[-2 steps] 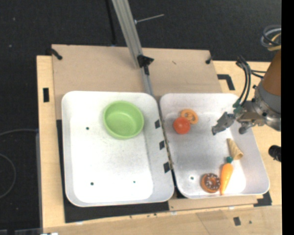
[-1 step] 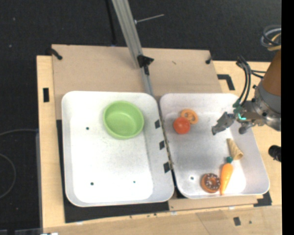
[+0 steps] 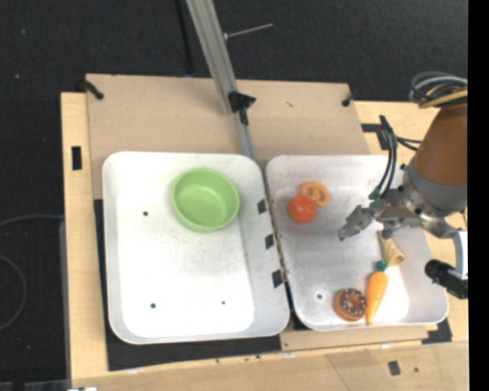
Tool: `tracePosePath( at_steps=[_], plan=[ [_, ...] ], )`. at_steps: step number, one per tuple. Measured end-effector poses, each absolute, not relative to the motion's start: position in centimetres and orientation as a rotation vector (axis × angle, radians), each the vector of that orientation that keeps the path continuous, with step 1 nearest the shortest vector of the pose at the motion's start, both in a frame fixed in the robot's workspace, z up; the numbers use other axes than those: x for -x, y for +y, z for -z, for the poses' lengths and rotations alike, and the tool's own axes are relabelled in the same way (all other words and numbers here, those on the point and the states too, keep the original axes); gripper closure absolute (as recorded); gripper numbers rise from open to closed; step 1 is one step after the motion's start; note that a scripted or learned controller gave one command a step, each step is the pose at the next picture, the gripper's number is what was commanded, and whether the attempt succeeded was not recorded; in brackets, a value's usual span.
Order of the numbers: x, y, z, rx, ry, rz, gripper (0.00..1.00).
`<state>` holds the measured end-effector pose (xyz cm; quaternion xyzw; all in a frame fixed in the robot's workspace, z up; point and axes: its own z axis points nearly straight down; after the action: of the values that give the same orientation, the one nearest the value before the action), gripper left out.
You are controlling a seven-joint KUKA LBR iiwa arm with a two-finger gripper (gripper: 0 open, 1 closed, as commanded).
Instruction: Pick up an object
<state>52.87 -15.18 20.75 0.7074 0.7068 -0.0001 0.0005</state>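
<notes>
Bench (image 3: 77, 218): you have two shallow white bins side by side on it, with a tan board behind them.
Left bin (image 3: 187, 300): holds one green bowl (image 3: 205, 199), upright, toward the far side.
Right bin (image 3: 318, 259): holds every candidate for the pick.
Red ball-like item (image 3: 301, 210): far left part of the right bin, touching or just beside an orange ring-shaped piece (image 3: 314, 192).
Carrot (image 3: 376, 293): toy, orange, near edge of the right bin, lying roughly lengthwise toward you.
Round brown-red disc (image 3: 350, 304): just beside the carrot, on its left.
Small tan piece (image 3: 391, 251): between the carrot's top and the pincer; what it is you cannot tell.
Arm (image 3: 444, 157): reaches in from the right, over the right bin.
Pincer (image 3: 367, 222): low over the middle of the right bin; its fingers look spread, with nothing between them.
Step in hand: by your view, the approach, with no item yet picked.
Nearest targets: the tan piece, then the red item; both lie apart from the fingertips.
Next move calls for: centring over one item, lowering to the bin floor, closing on it, then lifting.
Risk: the red item may roll away if nudged off-centre.
</notes>
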Motion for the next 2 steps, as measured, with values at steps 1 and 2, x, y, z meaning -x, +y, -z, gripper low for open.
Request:
tracePosePath(
  at_steps=[1, 2],
  plan=[
    [-52.8, -16.1, -16.3, -2.222, 2.219, 0.000, 0.00],
    [-53.0, -16.1, -12.1, -2.226, 2.218, 0.005, 0.00]
  ],
)
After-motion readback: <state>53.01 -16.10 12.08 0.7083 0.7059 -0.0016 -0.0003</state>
